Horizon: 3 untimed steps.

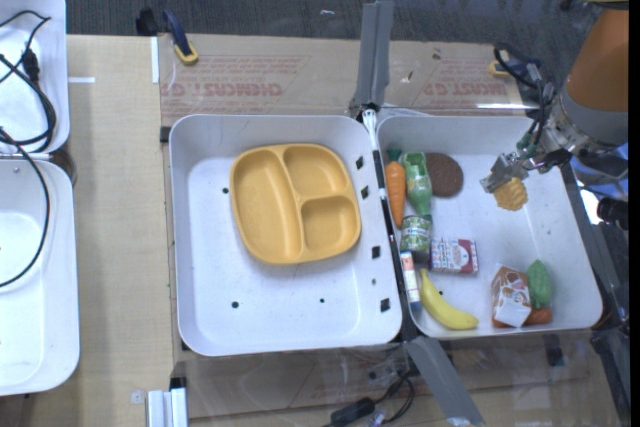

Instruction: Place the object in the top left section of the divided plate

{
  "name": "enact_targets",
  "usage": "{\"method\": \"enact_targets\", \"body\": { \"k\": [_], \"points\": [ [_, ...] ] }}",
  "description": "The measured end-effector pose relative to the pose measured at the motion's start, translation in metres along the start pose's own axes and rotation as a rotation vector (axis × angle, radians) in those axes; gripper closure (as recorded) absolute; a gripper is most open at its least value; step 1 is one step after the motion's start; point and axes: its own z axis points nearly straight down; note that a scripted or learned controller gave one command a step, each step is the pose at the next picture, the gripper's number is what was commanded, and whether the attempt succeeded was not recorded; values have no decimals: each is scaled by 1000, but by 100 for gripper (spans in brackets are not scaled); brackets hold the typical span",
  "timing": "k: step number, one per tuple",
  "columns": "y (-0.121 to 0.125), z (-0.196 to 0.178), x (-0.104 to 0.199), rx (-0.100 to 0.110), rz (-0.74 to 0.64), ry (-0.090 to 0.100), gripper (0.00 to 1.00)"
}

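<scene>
Yellow divided plate (295,203) sits mid-left bin (190,245), white floor open on all sides. Gripper (505,180) hangs over the right bin (585,245) near its far right edge, clamped on a yellowish object (511,194).

Yellow divided plate (295,203) in the left white bin (200,245), end effector (512,173) over the right bin (570,245) with a yellow-brown object (512,195) at its fingertips, carrot (396,192), banana (444,307), small cartons near the divider

Divided plate (295,203) in left bin (200,245)
</scene>
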Motion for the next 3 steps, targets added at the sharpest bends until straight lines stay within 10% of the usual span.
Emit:
{"method": "enact_targets", "body": {
  "k": [1,3],
  "points": [
    [77,13,61,1,83,0,100],
    [145,15,177,0,65,-2,100]
  ]
}}
